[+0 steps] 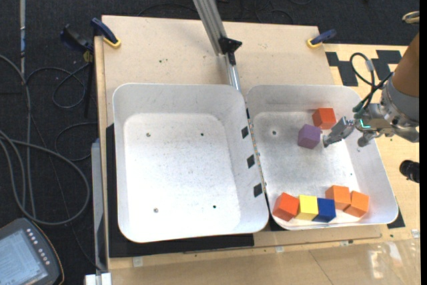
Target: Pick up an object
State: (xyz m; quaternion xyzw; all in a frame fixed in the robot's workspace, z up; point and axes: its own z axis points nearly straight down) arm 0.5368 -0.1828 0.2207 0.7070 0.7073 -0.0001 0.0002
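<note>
In the right bin (371, 163), a purple block (309, 136) lies near the middle and an orange block (324, 117) sits just behind it to the right. Along the bin's front edge a row holds an orange block (286, 205), a yellow block (308, 207), a blue block (326, 209) and two more orange blocks (349, 199). My gripper (348, 133) hangs at the right side of this bin, open, with its left fingertip (331, 138) just right of the purple block. Nothing sits between the fingers.
The left bin (179, 160) stands beside the right one on a wooden bench (167, 50). A metal pole (203, 0) slants down from the top to the gap between the bins. Clamps sit at the bench's back corners.
</note>
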